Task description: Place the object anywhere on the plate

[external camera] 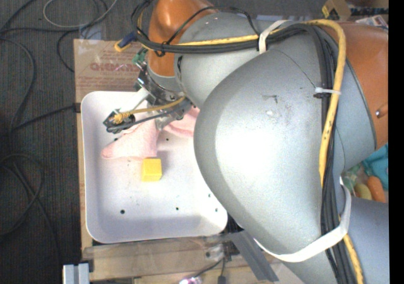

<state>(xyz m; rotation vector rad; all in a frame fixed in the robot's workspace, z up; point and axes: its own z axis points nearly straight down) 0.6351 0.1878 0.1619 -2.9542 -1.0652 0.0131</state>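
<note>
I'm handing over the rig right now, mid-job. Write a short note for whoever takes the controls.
Pincer: hangs over the far part of the white bin, above the pink plate; whether it is open or shut cannot be told.
Yellow block: lies on the bin floor by the plate's near edge, apart from the pincer.
Done: nothing; the block is not on the plate.
Left: grasp the block, lift it and set it on the plate.
</note>
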